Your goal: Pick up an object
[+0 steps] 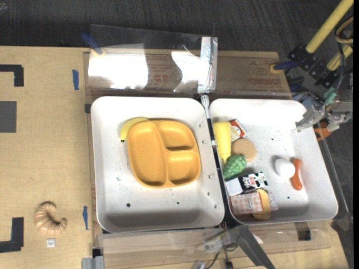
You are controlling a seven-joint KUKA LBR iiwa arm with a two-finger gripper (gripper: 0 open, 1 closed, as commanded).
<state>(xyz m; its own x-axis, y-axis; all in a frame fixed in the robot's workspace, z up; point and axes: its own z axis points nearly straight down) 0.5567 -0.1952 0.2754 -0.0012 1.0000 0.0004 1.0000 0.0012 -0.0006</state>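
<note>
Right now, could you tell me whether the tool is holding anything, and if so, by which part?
Nothing is held. The tool sits at the right bin's upper right rim, apart from the objects inside, such as the white egg and orange carrot.

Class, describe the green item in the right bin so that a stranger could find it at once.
Start at the right bin and go to its left wall. There a row of small items runs front to back; the green item lies below the tan round piece. It alone is green and bumpy.
</note>
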